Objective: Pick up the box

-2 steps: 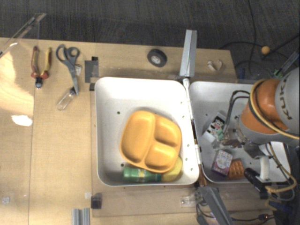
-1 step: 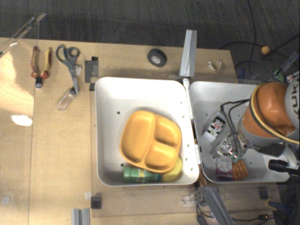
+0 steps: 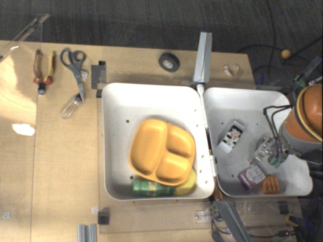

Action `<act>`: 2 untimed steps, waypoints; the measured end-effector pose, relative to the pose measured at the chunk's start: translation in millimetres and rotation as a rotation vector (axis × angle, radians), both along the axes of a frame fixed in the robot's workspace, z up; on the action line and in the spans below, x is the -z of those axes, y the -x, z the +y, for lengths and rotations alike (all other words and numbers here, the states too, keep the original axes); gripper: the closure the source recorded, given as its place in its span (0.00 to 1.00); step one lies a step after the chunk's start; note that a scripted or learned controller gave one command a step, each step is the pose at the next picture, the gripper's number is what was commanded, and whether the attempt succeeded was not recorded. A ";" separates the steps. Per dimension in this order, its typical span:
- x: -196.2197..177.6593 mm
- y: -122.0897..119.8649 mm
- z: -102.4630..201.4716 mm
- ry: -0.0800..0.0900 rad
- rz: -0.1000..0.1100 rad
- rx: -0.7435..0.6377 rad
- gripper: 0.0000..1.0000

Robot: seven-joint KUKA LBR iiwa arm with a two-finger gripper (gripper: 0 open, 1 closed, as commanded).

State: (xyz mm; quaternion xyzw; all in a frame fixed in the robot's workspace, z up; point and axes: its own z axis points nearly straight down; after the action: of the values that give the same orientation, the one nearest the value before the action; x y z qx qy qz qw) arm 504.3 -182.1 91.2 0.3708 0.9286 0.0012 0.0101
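The arm (image 3: 307,120) shows at the right edge of the frame, about mid-height. Its visible part is a rounded body with a broad orange band, edged above by a thin pale stripe, and below it a grey, smooth collar. Thin black cables (image 3: 274,116) loop out from its left side in open curves. Lower left of the collar sits the gripper (image 3: 267,153), a small cluster of grey metal parts with what may be a green wire or connector beside it; the detail there is too fine to make out.
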 end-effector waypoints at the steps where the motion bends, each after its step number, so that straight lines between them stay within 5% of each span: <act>1: 1.1 0.0 0.7 -0.001 0.000 -0.001 0.00; 2: -51.6 14.2 44.4 -0.002 0.010 -0.114 0.00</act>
State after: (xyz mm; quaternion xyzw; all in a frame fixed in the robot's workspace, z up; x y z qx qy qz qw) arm 490.0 -137.7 142.9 0.3172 0.9484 0.0011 0.0050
